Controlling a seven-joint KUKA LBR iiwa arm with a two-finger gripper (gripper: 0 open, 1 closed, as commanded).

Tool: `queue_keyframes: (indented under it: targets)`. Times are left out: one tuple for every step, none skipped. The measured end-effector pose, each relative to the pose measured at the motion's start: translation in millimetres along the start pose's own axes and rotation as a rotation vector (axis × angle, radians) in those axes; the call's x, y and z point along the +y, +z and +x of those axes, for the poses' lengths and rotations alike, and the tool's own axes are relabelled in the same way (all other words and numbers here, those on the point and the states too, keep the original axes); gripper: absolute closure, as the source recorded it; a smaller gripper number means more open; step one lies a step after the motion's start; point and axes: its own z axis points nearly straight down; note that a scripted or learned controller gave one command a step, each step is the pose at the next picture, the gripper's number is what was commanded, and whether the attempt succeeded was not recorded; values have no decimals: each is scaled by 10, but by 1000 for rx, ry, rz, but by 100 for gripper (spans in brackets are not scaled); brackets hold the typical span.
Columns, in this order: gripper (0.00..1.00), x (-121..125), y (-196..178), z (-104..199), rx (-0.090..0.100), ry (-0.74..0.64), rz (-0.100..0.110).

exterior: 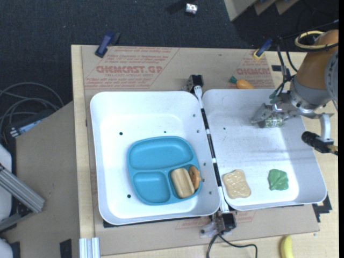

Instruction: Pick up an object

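Your gripper sits low over the upper part of the right bin, hanging from the grey arm with its orange band that comes in from the right. Something small and greenish shows right at the fingertips, but the metal parts crowd together there and you cannot tell how wide the fingers stand or whether they have that bit between them.

Look toward the near edge of the same bin and you find two loose objects. A green leafy-looking piece lies by the near right corner, and a tan, bumpy cracker-like piece lies to its left, close to the divider between the bins. The two are near each other but apart, and both lie well apart from the gripper.

Across the divider, the left bin carries a blue compartment tray. In its lower right compartment you see a brown bread-roll shape with a rounder brown item touching its right side.

Beyond the bins, on the cardboard-covered bench, a small orange carrot-like object rests just past the far rim of the right bin, and a yellow object lies at the near edge of the view
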Motion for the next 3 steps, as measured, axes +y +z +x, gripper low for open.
queue_keyframes:
  targets:
    - [0, 39, -3, 316, -3, 1, 0]
    - [100, 44, -108, 311, -5, 1, -2]
    - [100, 125, -748, 1046, -4, -1, -6]
